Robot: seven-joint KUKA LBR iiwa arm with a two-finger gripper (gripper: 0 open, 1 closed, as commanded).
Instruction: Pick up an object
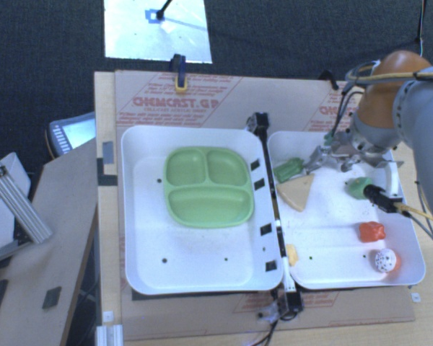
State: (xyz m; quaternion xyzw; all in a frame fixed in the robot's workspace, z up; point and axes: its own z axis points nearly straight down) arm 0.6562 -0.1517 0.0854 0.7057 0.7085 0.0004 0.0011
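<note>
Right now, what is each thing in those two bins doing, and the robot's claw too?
Green divided plate: flat in left bin.
Green pepper-like piece: lying in right bin.
Yellow wedge: lying flat.
Red piece: resting untouched.
Spotted ball: near front corner.
Gripper: low over right bin.

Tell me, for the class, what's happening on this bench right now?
A grey robot arm reaches in from the right over the right bin, with its gripper low near the bin's back left corner, close to a green toy and a yellow wedge. Nothing shows between its fingers. Further along that bin lie a red block, a dotted ball and a small green piece. The left bin holds a green divided plate.
</note>
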